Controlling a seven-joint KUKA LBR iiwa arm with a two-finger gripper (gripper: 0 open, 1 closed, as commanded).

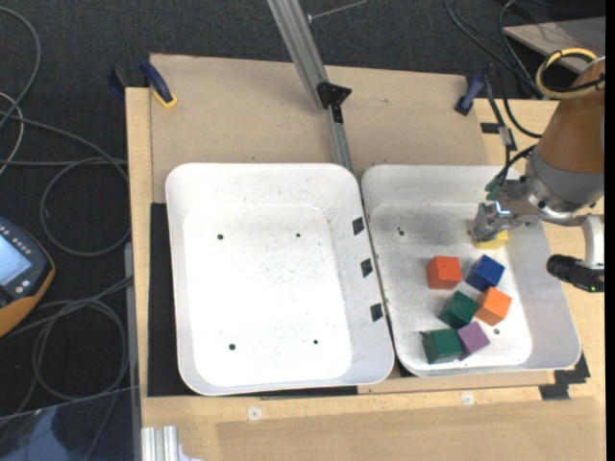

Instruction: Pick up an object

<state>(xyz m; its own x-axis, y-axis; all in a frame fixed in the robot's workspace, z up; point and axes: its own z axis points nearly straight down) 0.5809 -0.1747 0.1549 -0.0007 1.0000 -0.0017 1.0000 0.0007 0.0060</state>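
The tool [490,221] sits low over a yellow block [491,241] at the right bin's [413,190] upper right; its grip state cannot be told. Centring on that block, apart from the blue block [486,271], should help.

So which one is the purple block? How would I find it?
Look in the right white bin, at the cluster of blocks near its front edge. The purple block sits at the cluster's front, between a dark green block and an orange block. It is the only purple one.
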